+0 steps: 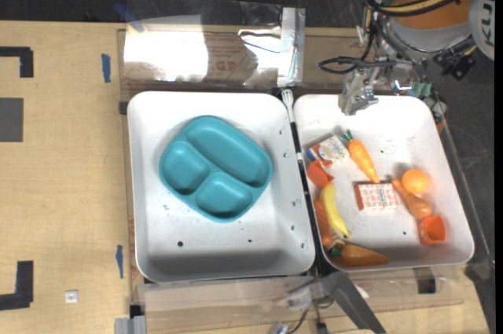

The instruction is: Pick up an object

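Observation:
The right bin (pixel 393 120) holds several small items: an orange carrot (pixel 363 158), a yellow banana (pixel 334 211), a red and white box (pixel 375 196), an orange ball (pixel 416 181), an orange cup (pixel 432 229) and a small printed packet (pixel 332 150). My gripper (pixel 358 97) hangs over the far left corner of that bin, above and behind the packet and carrot. It looks open, with nothing between its fingers. The orange-banded arm comes in from the upper right.
The left bin (pixel 149 128) holds a teal divided plate (pixel 216 167). A clear plastic sheet (pixel 212 49) with a taped edge lies behind the bins. Another orange, carrot-like piece (pixel 357 252) lies at the right bin's near wall. Cables hang beside the wrist.

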Controlling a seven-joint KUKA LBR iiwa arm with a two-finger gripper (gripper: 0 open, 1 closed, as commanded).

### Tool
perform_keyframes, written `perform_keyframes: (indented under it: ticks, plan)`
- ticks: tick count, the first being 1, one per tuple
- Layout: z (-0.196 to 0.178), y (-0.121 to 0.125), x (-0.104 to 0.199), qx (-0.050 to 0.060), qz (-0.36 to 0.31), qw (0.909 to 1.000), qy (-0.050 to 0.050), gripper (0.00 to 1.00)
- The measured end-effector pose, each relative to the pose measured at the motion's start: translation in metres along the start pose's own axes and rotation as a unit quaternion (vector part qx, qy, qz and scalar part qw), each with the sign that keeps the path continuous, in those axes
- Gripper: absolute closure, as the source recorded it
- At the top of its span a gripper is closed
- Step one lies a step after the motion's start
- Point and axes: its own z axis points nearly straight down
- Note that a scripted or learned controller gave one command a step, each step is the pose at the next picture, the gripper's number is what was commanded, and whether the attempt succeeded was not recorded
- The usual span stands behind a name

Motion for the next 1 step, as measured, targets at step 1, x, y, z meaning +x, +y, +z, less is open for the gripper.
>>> perform_keyframes:
  ticks: [1]
  plan:
    - [0.0026,0.0005,0.0008,-0.001,0.000,1.0000,0.002,0.00]
